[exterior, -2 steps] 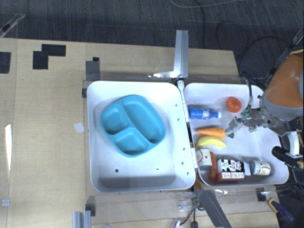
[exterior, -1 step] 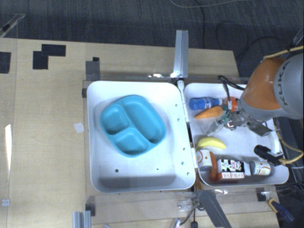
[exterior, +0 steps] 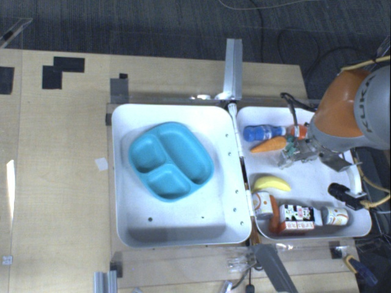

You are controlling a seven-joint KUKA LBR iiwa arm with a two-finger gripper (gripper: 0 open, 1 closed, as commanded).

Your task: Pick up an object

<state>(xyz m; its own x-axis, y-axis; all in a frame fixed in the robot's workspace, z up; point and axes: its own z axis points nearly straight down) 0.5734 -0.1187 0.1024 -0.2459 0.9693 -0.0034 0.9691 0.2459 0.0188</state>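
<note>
I hang low over the right bin [exterior: 366, 224], my gripper [exterior: 295, 152] just beside the carrot [exterior: 269, 144]; I cannot tell how my jaws stand. The bottle [exterior: 264, 131] touches the carrot, so I may nudge both and slip. Banana [exterior: 272, 183] and box [exterior: 297, 217] lie nearer the front. The left bin [exterior: 177, 231] holds a blue tray [exterior: 170, 159].

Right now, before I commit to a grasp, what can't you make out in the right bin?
- Gripper: fingers too small and cluttered in the camera view to read.
- Carrot: right end hidden by the gripper.
- Blue bottle: cap end hidden behind the arm's wrist.
- Bottles along the near wall: labels too small to read.
</note>
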